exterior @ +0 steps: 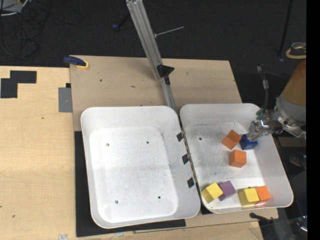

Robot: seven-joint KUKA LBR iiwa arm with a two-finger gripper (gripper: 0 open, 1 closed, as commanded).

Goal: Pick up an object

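Note:
Several small blocks lie in the right bin [200, 115]. An orange block [231, 140] and a blue block [248, 143] sit side by side near the far right, with another orange block [238, 158] just in front of them. Along the near wall lie a yellow block [212, 191], a purple block [227, 189], a second yellow block [248, 196] and an orange block [263, 193]. My gripper [257, 129] hangs low over the bin's right side, directly above and slightly behind the blue block. I see no block in it.
The left bin [95, 115] stands beside the right one, joined by black clips [185, 158]. A slanted metal rail [150, 44] rises behind the bins. The grey arm with its orange band [296, 89] comes in at the right edge.

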